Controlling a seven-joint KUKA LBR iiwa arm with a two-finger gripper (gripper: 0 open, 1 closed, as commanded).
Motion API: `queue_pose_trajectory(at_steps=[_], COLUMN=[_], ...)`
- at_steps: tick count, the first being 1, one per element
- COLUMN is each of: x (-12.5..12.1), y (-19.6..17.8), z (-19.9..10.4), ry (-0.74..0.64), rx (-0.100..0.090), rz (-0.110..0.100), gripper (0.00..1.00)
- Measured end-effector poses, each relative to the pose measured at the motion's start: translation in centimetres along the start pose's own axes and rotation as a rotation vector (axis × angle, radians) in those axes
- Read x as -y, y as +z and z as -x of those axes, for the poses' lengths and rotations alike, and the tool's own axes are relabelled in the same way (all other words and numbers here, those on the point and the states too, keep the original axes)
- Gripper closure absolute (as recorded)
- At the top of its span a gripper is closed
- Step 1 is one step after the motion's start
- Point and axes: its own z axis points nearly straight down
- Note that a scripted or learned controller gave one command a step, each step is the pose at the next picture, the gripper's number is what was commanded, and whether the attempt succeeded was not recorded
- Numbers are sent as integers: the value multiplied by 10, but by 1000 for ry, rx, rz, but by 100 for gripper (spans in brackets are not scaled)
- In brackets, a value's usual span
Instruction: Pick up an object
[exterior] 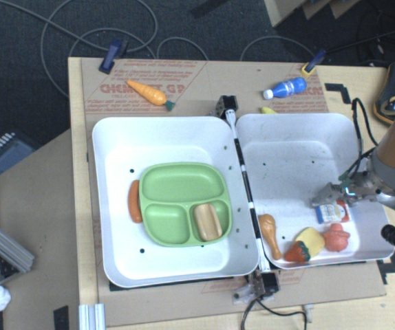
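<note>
- Two white bins sit side by side on a bench, seen from above at a slant; the left bin (115, 184) holds a green tray (177, 184) with a bread roll (208, 222) in its lower right compartment and a sausage (135, 201) lying just beside its left edge.
- The right bin (287, 143) holds the likely targets, clustered in its lower right corner: a white-and-blue packet (332, 214), a red toy (337, 238), a yellow piece (310, 239) touching a small red piece (296, 253), and a drumstick (269, 234) by the left wall.
- The gripper (329, 196) reaches in from the right and sits low over the packet's upper left edge.
- Its tips blur into the packet, so whether they stand apart or together cannot be told; nothing is visibly held.
- The step in hand looks like the descent onto the packet.
- To do it well, the gripper should centre over the packet, not its edge, since a flat thing slips easily.
- The red toy lies just beside the packet; a closing grip risks nudging it.
- A carrot (149, 92) and a blue bottle (285, 88) lie on the bench beyond the bins, well apart from the gripper.
</note>
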Motion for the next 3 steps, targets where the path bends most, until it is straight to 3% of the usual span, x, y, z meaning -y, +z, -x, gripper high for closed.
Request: queue_pose_trajectory(at_steps=[1,2,3], x=[0,-29,-76], y=[-10,-53,-62], z=[0,-62,-93], ry=[0,3,3], rx=[1,9,10], rz=[2,5,5], gripper=[100,100,100])
